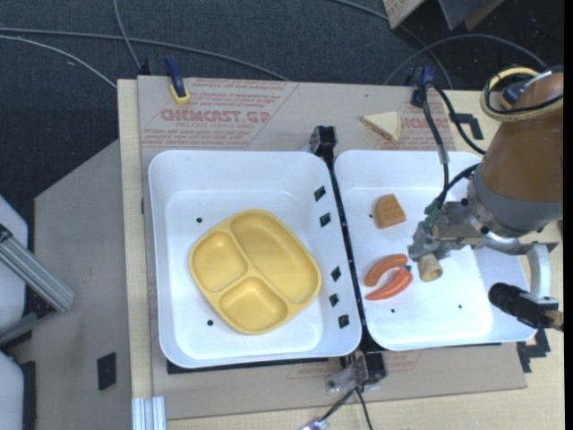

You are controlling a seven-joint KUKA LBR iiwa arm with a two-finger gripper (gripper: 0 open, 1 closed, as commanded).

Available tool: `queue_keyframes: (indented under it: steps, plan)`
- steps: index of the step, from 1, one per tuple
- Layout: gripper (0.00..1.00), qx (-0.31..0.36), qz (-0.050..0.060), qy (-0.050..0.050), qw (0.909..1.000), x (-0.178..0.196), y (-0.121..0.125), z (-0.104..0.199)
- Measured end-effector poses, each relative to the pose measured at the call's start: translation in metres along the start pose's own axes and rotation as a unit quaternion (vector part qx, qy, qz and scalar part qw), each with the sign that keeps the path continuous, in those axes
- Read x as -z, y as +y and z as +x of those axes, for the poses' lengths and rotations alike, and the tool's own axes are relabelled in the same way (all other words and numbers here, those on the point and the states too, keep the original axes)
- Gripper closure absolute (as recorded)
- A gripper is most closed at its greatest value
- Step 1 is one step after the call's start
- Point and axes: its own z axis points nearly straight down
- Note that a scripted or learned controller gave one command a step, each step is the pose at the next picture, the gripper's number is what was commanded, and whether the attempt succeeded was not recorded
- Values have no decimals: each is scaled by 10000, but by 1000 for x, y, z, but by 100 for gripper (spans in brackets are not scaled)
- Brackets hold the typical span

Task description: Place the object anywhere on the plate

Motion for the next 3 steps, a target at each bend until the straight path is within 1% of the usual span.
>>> queue_keyframes:
  steps: [1,2,3]
  plan:
    - [100,7,-16,-4,10000,6,1,55]
    - [100,0,-13,-10,10000,-2,15,99]
    - [100,3,-14,-5,10000,4,15,152]
